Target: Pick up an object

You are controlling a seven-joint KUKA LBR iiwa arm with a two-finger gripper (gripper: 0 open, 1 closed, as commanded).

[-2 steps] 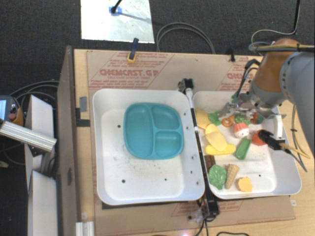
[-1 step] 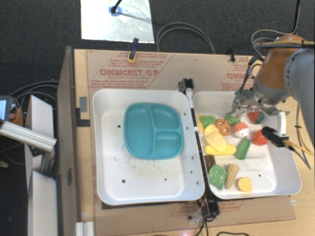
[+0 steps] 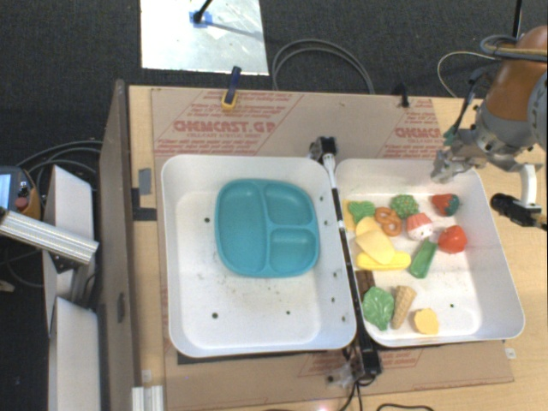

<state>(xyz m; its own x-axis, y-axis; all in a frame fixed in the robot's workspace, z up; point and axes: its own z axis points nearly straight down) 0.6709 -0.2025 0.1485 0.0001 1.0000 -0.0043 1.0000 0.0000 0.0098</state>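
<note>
Toy food [image 3: 402, 251] in right bin [image 3: 488, 315], hand [image 3: 449, 167] above far rim.

Bright even light, slightly soft

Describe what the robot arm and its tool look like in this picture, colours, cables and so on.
The arm is grey metal with a rounded orange band above the wrist. Thin dark cables loop around its upper part. The tool at its tip is a small grey metallic piece; its finer detail is too small to make out. A black fitting projects from the arm's side.
</note>
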